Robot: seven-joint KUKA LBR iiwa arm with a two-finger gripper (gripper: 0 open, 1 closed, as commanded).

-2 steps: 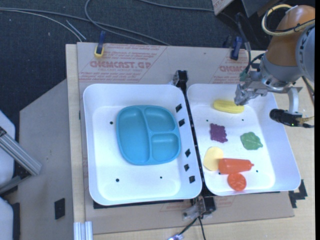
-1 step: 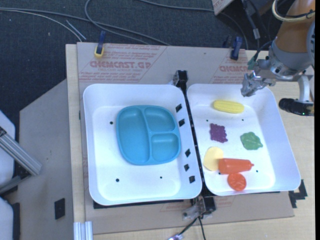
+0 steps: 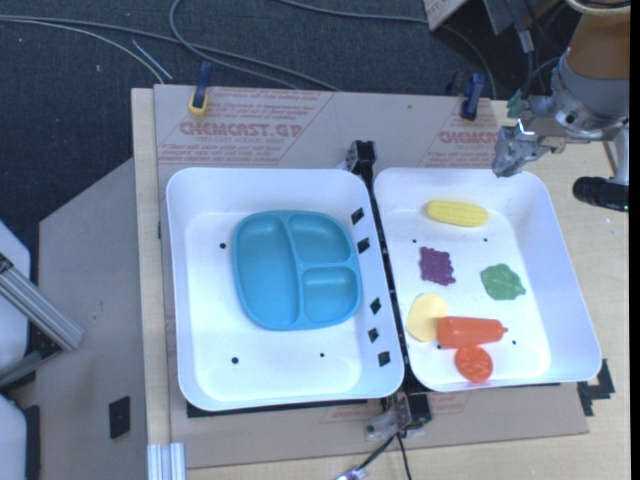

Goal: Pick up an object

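Gripper (image 3: 508,160) poised at upper right above the right bin's (image 3: 560,268) far rim, jaw opening indiscernible, nothing visibly held; the nearest object, a toy corn cob (image 3: 457,213), lies unlifted, so the pick remains undone.

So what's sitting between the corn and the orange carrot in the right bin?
In the camera view, the purple piece lies between the corn and the carrot, slightly left of the line.

The bench (image 3: 300,118) bears 2 white bins (image 3: 200,368) side by side.
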